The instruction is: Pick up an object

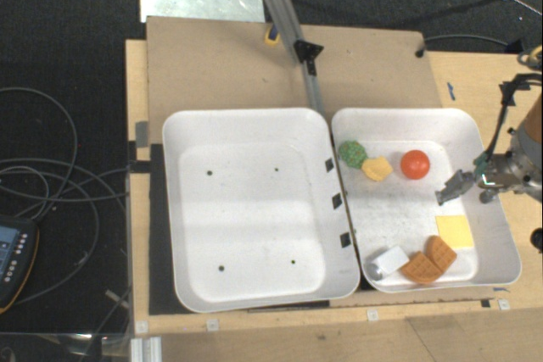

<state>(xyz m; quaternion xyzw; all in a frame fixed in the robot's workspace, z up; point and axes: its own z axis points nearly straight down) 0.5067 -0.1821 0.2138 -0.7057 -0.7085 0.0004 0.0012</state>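
Right bin (399, 119): arm from right, pincer (451, 188) low above yellow slice (455, 231); grip state unclear.

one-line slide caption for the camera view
Hand hovers in the right white bin near a round red ball and flat yellow square.

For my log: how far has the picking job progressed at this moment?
Nothing looks picked yet. The gripper hangs over the right bin, between the red ball and the yellow block, with no object between its fingers. Grasping and lifting an object remain.
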